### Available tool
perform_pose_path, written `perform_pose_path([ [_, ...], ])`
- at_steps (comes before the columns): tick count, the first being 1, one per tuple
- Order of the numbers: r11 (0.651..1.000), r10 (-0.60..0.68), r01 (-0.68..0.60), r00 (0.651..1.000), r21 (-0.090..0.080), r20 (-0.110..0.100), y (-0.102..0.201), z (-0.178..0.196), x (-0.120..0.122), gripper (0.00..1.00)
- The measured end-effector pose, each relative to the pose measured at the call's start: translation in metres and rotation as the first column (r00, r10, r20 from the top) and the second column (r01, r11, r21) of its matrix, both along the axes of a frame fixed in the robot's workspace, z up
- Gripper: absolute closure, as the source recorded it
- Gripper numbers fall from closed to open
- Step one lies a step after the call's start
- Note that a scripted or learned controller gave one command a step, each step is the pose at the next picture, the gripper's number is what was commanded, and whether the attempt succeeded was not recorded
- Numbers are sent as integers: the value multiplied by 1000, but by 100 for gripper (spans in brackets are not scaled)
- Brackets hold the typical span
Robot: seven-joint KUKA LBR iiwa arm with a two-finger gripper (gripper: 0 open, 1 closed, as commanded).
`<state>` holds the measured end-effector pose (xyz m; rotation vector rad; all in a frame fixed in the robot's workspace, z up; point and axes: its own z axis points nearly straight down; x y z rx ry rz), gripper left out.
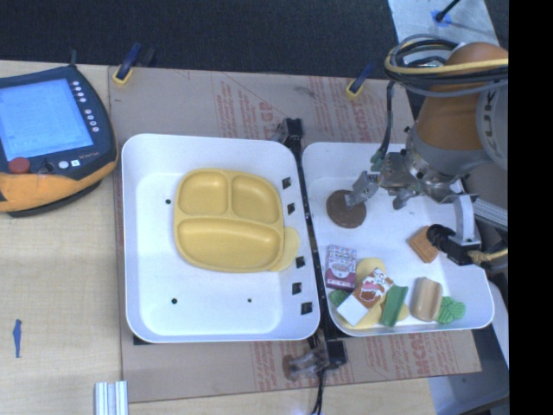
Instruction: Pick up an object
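Objects for picking all sit in the right bin (315,232), lower half of frame, right of centre. Going left to right: left bin (143,232) holds just a yellow divided plate (229,219), not near the arm. Then the right bin. Brown disc (346,209) lies at its upper left, flat, round, so no long axis to worry abt. Below it, along the bin's bottom edge, a packed cluster: small red packet (340,266), yellow piece (371,271), white card (352,309), green stick (394,304) tilted near-upright in frame, tan roll (425,298), green leafy bit (451,310). Further right, mid-height, an orange-brown block (422,243) sits alone, touching or just beside a black part of the arm's gear.

Gripper (380,180) hangs over the upper part of the right bin, w/ the grey arm and orange band behind it at upper right. One finger (360,190) points down-left and its tip is at the disc's upper edge; can't tell if touching. Other finger goes off to the right, so jaws look spread, nothing between them.

Key relation: disc is nearest, just down-left of the gripper centre, off to one side, not between the fingers. My read: needs a short shift down-left in frame before closing. Cluster is well apart, farther down.
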<state>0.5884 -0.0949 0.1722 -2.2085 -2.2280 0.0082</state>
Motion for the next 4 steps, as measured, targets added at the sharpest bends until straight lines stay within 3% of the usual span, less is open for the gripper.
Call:
perform_pose_path([
  [1,1000,-1,1,1000,0,-2,-1,-69,17,0],
  [3,1000,-3,3,1000,0,7,2,-79,69,0],
  [4,1000,-7,7,1000,0,-3,-10,-81,10,0],
])
